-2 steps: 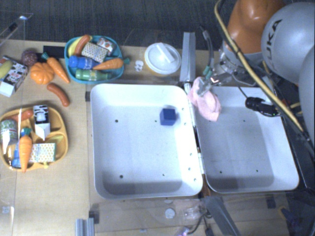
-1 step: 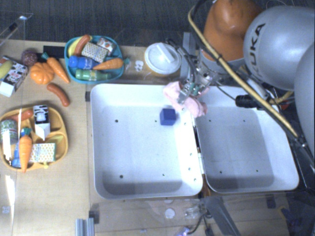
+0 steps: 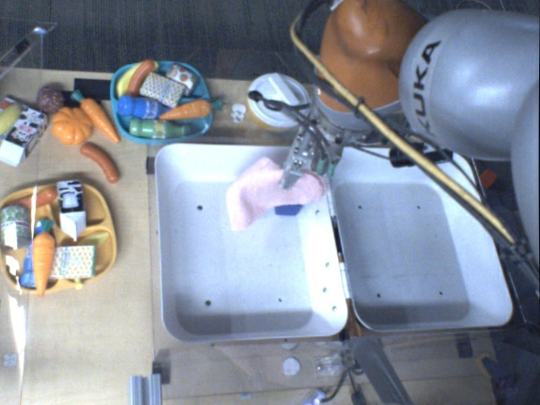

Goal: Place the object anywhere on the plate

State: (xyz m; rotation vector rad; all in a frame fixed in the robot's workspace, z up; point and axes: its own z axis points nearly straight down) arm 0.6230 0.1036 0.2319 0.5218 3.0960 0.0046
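Observation:
A pale pink plate (image 3: 260,192) lies in the far right part of the left bin (image 3: 211,302), its outline looking irregular from here. A small blue object (image 3: 288,210) rests at the plate's near right edge, close to the bin's right wall. My gripper (image 3: 299,174) hangs just above the plate's right side and slightly beyond the blue object, reaching down from the grey arm with its orange band (image 3: 364,32). The gripper's body hides part of the plate's far right end.
The right bin (image 3: 422,251) sits alongside. A white round container (image 3: 274,99) stands behind the bins. On the bench at left are a blue bowl of toy food (image 3: 160,101), a yellow tray of toys (image 3: 59,239), and loose toy vegetables (image 3: 84,129).

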